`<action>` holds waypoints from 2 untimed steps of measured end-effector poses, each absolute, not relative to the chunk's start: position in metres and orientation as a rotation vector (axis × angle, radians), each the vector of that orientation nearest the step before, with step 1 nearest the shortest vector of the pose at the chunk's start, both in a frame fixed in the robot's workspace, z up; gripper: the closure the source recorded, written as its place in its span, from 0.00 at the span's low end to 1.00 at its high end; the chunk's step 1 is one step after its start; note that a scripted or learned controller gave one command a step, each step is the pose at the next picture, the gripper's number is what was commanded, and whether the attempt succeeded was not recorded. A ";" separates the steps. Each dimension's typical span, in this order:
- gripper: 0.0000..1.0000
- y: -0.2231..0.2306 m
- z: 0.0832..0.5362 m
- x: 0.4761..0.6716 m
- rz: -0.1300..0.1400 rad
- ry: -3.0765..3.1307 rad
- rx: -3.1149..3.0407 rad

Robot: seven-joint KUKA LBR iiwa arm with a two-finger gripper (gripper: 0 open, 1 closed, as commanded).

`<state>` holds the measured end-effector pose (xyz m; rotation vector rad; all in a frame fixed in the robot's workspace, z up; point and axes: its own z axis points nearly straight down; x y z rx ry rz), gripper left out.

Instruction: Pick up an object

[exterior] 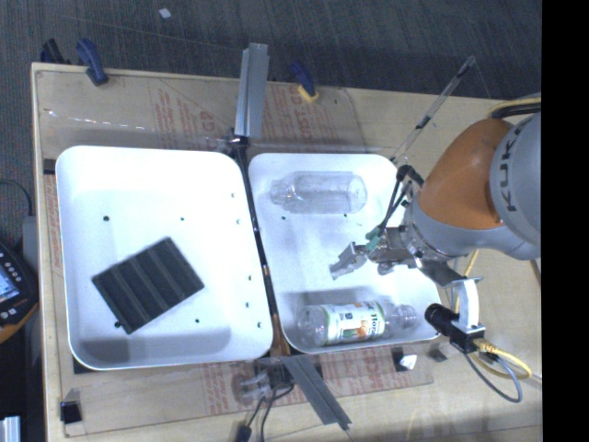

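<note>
Gripper (pixel 348 261) over middle of right bin (pixel 276 247), fingers' spread unclear, nothing seen between them. Clear bottle (pixel 317 192) far end; labelled bottle (pixel 354 323) near end. Black ribbed panel (pixel 147 284) in left bin (pixel 83 173).

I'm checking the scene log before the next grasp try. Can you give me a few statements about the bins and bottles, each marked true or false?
1. The dark ribbed rectangular panel lies in the left white bin. True.
2. The right white bin holds three bottles. False: two.
3. The clear plastic bottle with the green-and-white label lies at that bin's near edge. True.
4. The gripper is over the left bin. False: it is over the right bin, between the labelled bottle and the clear unlabelled plastic bottle.
</note>
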<state>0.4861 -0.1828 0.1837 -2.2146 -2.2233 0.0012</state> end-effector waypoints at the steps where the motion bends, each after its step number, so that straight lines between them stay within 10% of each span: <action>1: 0.00 -0.179 0.191 0.478 0.001 -2.360 -2.066; 2: 0.00 -0.182 0.091 0.527 0.003 -2.266 -2.171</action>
